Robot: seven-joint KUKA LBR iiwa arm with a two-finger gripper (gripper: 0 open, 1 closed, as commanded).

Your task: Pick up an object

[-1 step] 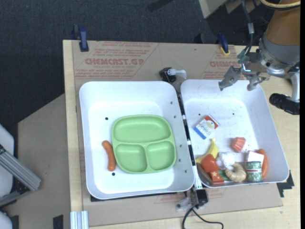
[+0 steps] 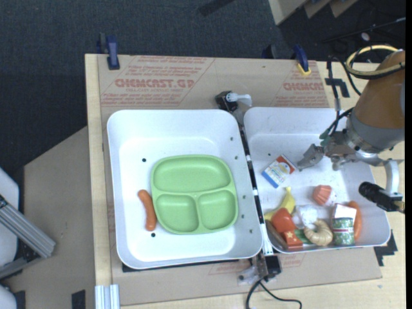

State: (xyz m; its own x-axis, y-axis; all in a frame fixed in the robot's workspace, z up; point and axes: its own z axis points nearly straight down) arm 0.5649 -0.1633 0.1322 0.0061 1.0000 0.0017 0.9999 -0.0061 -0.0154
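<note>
Printed in red on the brown board (image 2: pixel 193 76) under the bins: "CHEMCAST GP", large at far left, repeated but partly cut off at far right. Small print on packages in right bin (image 2: pixel 380 234) unreadable.

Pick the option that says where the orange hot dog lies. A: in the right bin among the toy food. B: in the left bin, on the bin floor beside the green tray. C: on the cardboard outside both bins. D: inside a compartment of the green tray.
B: the orange hot dog lies on the left bin floor, just left of the green tray.
</note>
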